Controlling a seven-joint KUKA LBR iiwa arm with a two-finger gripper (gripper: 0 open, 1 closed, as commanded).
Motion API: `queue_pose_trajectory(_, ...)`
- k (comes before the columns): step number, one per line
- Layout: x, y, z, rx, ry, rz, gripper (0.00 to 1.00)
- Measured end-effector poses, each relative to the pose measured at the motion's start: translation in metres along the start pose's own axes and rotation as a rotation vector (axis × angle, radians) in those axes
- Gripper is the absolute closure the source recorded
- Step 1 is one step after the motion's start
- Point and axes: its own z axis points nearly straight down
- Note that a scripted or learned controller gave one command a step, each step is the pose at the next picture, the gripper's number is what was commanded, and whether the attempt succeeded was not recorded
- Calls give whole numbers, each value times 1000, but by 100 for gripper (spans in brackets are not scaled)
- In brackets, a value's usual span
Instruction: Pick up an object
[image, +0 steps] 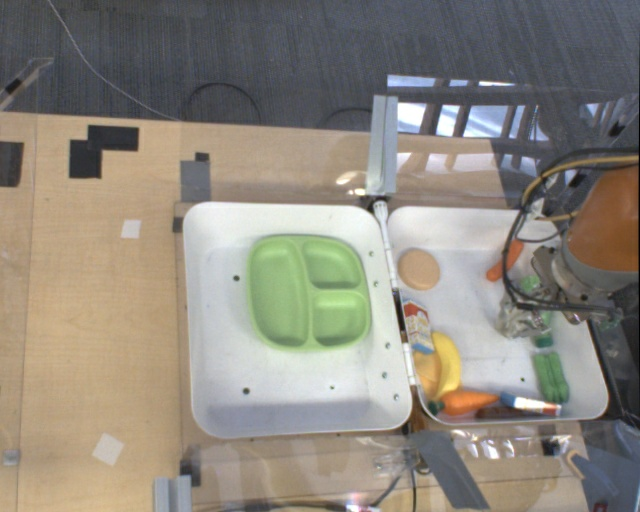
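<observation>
While I am hanging low over the right bin, my gripper is pointing down at its floor, and I cannot tell the state of my fingers. A green object is lying just beside me, an orange piece behind, a banana further left.

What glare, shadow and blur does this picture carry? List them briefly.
Camera view: bright glare on the metal post behind the bins and on the clear plastic at the near edge; soft, even light over the left bin, with a faint shadow beside the green plate; the gripper looks soft and indistinct, its fingers hard to read; the small items in the right bin are slightly fuzzy.
</observation>
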Motion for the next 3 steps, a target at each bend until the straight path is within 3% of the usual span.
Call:
queue_pose_trajectory(1,1,0,1,-1,1,0,0)
queue_pose_trajectory(2,-34,49,1,-2,-2,45,0)
queue_pose_trajectory(3,-24,-6,-42,1,2,13,0)
